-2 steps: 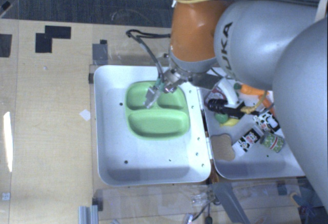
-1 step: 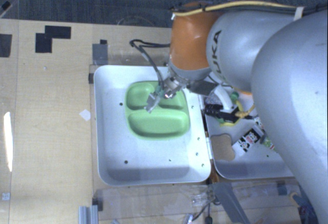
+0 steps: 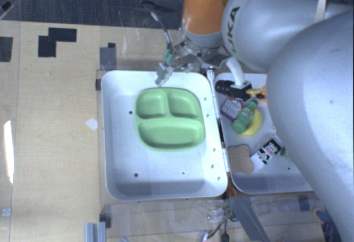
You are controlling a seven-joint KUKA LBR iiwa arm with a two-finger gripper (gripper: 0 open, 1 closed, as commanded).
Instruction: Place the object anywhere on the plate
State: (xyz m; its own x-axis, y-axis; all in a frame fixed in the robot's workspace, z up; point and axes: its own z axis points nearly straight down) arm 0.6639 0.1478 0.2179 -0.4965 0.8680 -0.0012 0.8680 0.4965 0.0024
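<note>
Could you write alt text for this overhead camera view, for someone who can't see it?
A green divided plate lies in the left white bin, with a grey robot arm's gripper above its far edge. The right bin holds small objects, including a green bottle.

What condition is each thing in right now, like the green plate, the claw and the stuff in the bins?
Plate: flat in the left bin, three sections, nothing on it.
Gripper: above that bin's far edge, beyond the plate; grip unclear.
Green bottle: lying in the right bin, across a yellow item.
Brown piece: lying flat near the divider.
Black-and-white item: lying beside the brown piece.
</note>
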